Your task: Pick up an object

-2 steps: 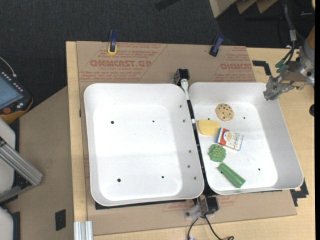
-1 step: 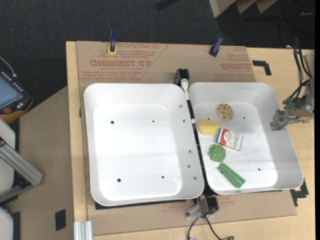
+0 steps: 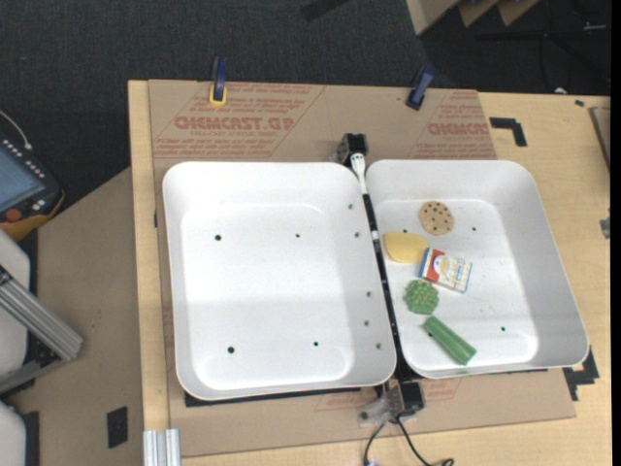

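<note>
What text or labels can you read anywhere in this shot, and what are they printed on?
"CHEMCAST GP" in red, on the brown protective sheet behind the left bin; smaller lines beneath it are too blurred to read.
The same red print, partly cut off, on the sheet behind the right bin; not fully legible.
The small red, white and blue packet in the right bin carries print too small to read.

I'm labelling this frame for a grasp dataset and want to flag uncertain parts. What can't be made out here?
- Small box, camera view: its printing is too small to read.
- Round cookie-like disc: too small to tell whether it is real or a toy.
- Green bumpy ball and yellow piece: too small to identify.
- Device at the left: cut off by the frame edge.
</note>
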Controlling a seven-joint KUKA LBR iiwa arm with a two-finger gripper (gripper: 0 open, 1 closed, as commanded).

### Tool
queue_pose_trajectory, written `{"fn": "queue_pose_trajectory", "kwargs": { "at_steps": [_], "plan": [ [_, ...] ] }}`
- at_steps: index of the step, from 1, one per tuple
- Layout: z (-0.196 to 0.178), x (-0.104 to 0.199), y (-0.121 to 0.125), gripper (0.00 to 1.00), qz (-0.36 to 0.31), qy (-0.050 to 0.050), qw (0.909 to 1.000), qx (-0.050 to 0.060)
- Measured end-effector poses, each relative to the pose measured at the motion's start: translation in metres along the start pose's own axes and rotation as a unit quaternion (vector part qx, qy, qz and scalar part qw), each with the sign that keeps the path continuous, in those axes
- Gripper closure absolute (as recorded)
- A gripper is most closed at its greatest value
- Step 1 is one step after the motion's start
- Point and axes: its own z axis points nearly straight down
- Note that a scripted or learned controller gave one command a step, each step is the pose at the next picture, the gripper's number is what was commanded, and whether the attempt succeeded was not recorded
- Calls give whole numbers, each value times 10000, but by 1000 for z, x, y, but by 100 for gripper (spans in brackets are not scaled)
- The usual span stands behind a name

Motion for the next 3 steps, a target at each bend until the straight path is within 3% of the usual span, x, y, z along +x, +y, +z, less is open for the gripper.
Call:
{"fn": "queue_pose_trajectory", "kwargs": {
  "at_steps": [1,2,3],
  "plan": [
    [109,4,-5,100,-13,57,9999,124],
    [71,138,-2,100,-91,60,9999,65],
    [-15,248,-1,100,-91,57,9999,23]
  ]
}}
